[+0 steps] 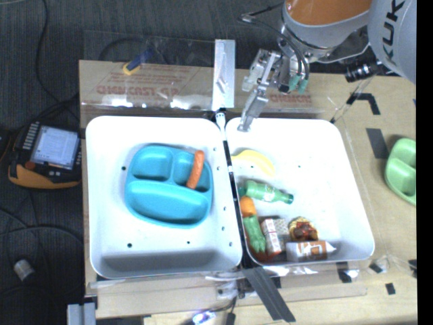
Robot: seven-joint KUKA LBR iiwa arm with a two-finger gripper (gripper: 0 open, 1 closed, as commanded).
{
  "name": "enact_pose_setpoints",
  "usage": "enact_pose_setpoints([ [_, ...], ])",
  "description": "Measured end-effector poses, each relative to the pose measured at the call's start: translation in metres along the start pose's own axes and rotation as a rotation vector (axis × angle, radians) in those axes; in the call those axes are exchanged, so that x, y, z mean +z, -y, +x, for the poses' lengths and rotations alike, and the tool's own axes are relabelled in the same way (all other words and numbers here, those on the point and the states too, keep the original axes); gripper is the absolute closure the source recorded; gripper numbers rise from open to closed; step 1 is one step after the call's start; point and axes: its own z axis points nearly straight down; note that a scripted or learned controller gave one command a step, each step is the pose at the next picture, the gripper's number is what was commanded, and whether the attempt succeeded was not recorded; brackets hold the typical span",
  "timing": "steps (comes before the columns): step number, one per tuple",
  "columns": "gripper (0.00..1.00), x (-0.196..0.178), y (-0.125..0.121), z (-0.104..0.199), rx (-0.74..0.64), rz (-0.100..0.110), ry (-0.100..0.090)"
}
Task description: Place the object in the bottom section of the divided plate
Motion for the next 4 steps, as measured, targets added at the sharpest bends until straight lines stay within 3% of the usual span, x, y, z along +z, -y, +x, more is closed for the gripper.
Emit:
enact_pose_setpoints([
  [1, 0.00, -0.056, -0.019, 0.019, -0.262, -0.002, 0.000],
  [2, 0.00, -0.056, -0.012, 0.045, -0.567, -0.003, 0.001],
  [3, 0.00, -0.055, 0.030, 0.024, -0.899, -0.003, 0.001],
  [4, 0.00, -0.055, 0.043, -0.002, -1.328, -0.005, 0.002],
])
